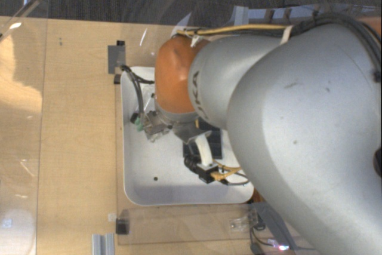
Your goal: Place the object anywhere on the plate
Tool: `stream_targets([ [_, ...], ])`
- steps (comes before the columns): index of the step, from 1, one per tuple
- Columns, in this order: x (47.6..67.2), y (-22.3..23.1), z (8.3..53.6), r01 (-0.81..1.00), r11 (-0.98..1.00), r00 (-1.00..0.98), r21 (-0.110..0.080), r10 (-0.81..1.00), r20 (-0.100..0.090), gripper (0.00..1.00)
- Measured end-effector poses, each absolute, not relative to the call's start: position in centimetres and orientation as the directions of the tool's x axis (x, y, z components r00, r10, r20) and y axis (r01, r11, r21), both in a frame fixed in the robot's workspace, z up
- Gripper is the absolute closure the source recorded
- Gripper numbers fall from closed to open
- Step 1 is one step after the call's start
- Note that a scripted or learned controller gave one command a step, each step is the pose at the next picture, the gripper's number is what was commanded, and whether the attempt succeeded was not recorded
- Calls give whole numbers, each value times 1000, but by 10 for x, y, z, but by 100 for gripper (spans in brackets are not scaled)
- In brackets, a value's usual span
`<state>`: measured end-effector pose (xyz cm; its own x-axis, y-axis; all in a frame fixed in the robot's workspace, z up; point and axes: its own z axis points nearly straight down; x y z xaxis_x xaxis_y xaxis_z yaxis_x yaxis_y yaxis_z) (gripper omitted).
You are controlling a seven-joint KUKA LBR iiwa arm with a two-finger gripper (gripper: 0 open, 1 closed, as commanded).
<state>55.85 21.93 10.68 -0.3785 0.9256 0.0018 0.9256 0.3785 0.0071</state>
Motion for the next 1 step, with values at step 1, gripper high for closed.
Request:
stream_targets([
  [1, 488, 223, 96, 785, 619, -619, 6, 785, 0, 100],
])
